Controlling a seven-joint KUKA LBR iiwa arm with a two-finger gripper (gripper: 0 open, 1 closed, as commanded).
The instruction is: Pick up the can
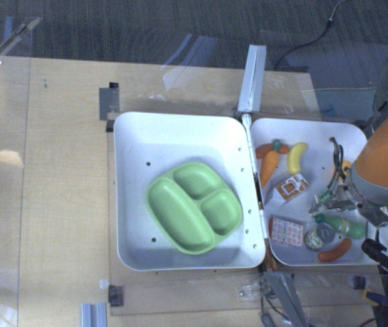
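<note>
The grey arm with its orange band point(384, 157) reaches in from the right and hangs low over the right-hand shallow white bin point(316, 125), its wrist bent down toward the bin's near half. The gripper point(331, 201) sits under the orange band, dark metal parts and a loop of black cable showing beside it; it is just above the small round silver-topped can point(319, 236). Nothing can be seen caught between the tips.

The can lies near the front edge of the right bin, its lid facing up. A green bottle with a yellow end point(346, 227) lies touching it on the right, and a reddish sausage-shaped toy point(335, 251) lies just in front of both. To the can's left is a flat pink-and-white patterned packet point(286, 231); its print is too small to read. Farther back lie a small white-and-brown carton point(293, 187), whose label is also unreadable, an orange carrot point(268, 166), a red tomato-like piece point(265, 149) and a yellow banana point(296, 156).

The left-hand white bin point(133, 155) holds a light green divided plastic plate point(194, 206) with three compartments, lying tilted toward the bin's near right corner.
</note>
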